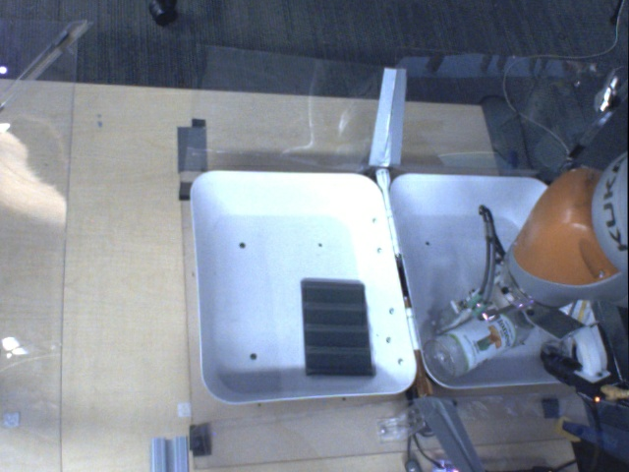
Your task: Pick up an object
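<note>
Light wooden bench [98, 293] under clear panels, dark carpeted floor [295, 13] beyond its far edge

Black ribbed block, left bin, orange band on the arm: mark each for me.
black ribbed block [337, 327], camera view, middle of its ridged top face
left bin [246, 214], camera view, bare floor near the far-left corner
orange band [565, 229], camera view, middle of its curved shell above the wrist

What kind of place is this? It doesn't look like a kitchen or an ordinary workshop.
Most likely a robotics lab or test cell. A robot arm with an orange band reaches over two shallow white bins set on a wooden bench, a dark ridged block lies in the left bin, and loose cables trail behind.
</note>
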`<state>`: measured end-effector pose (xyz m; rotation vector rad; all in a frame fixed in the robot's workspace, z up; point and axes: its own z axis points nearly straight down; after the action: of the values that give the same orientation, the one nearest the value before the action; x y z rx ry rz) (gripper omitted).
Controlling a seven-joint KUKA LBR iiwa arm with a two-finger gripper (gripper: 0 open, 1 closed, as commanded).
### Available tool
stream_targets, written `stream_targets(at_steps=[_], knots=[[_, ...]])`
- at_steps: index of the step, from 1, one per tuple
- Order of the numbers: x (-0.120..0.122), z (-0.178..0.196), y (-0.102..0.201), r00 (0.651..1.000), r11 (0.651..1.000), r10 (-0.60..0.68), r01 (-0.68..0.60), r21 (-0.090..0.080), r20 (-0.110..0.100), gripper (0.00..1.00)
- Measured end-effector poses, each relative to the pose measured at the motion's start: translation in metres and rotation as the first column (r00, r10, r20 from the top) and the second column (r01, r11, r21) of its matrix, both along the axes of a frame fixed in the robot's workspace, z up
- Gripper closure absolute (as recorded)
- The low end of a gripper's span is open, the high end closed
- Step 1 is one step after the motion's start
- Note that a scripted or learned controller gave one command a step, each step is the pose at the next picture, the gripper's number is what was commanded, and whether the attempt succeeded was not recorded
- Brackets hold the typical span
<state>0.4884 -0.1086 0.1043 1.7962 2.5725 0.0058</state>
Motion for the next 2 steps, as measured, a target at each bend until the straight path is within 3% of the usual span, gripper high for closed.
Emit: stream_targets(at_steps=[1, 2], knots=[[0.031, -0.015, 0.015, 0.989, 0.989, -0.145, 0.145, 0.0, 0.006, 0.0], [0.076, -0.015, -0.009, 0.96, 0.96, -0.279, 0.279, 0.002, 0.006, 0.0]])
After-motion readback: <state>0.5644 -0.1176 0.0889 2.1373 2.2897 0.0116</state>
